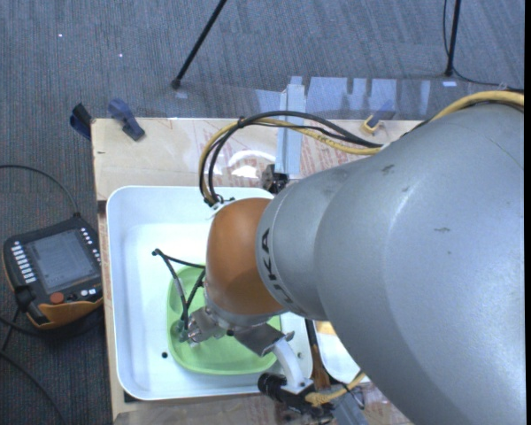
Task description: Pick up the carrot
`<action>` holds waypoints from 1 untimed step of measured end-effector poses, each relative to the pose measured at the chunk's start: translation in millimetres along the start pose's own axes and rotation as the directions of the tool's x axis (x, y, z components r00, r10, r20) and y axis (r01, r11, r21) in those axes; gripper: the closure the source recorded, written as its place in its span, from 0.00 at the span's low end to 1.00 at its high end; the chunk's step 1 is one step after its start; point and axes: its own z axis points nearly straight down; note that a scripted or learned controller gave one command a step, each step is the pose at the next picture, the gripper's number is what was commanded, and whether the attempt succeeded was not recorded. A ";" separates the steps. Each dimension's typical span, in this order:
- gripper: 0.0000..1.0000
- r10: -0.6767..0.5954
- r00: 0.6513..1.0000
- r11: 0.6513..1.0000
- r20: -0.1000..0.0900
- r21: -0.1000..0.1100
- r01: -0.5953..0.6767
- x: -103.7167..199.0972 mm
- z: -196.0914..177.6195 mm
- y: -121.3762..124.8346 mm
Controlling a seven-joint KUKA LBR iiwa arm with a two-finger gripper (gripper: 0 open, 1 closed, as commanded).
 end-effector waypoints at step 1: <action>1.00 -0.198 0.980 0.980 0.001 -0.013 0.198 36.9 -124.8 17.2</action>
